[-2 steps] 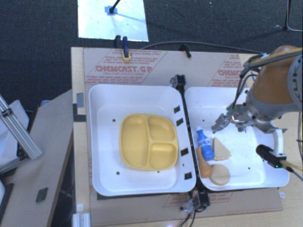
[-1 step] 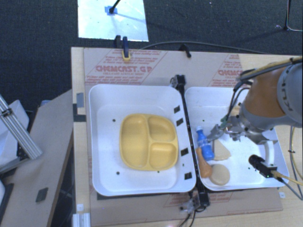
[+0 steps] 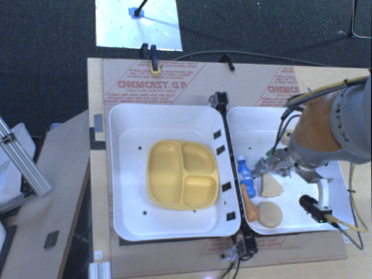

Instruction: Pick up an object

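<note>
Bottle (image 3: 246, 178), small and blue, lies in the right bin (image 3: 256, 121) against its left wall, about halfway along. Tan wedge (image 3: 271, 186) sits just beside the bottle, toward the bin's middle. Round tan disc (image 3: 269, 214) is near the bin's front edge, close to the wedge. Orange-brown stick (image 3: 249, 205) runs along the left wall toward the front-left corner, right beside the disc.

Gripper (image 3: 263, 166) is low over the right bin, just by bottle and wedge; open or closed, cannot tell. Grey arm (image 3: 349, 121) with orange band comes in over the bin's right side and hides much of that bin's floor.

Left bin (image 3: 116, 173) has a yellow three-part plate (image 3: 183, 174) at its middle. Black clips (image 3: 220, 150) run down the shared wall between the bins.

Both bins sit on the desk (image 3: 174, 80), a pale board with red lettering. Blue-and-yellow clamp (image 3: 153, 60) is at its back edge. Dark carpet (image 3: 46, 28) lies all round, with a pale sheet (image 3: 136, 16) on it beyond the desk. Metal rail (image 3: 23, 161) at the left is cut off by the frame. What the wedge and disc are made of is too small to tell.
</note>
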### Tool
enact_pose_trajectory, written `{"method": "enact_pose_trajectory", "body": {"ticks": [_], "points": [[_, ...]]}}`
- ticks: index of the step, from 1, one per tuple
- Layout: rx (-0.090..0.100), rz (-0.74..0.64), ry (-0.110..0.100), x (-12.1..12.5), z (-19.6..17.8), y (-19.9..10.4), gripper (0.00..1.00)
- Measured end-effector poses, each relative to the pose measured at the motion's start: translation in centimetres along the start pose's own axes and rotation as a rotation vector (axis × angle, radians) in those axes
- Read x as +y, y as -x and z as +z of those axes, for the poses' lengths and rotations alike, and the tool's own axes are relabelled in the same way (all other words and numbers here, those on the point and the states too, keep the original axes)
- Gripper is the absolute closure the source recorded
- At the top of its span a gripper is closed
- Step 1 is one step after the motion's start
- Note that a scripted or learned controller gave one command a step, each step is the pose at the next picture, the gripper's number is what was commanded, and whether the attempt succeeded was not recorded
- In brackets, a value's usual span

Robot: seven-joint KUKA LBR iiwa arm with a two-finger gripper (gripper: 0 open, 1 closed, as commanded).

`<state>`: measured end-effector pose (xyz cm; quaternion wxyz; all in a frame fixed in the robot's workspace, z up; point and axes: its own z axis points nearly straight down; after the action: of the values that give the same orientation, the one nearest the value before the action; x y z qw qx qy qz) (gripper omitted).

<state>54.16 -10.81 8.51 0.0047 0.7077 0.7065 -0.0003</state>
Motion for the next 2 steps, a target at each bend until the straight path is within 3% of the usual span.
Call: {"method": "enact_pose_trajectory", "body": {"ticks": [1, 2], "points": [[0.005, -0.002, -0.003, 0.0, -1.0, -0.2, 1.0], [0.006, -0.005, -0.003, 0.1, -7.2, -0.3, 1.0]]}}
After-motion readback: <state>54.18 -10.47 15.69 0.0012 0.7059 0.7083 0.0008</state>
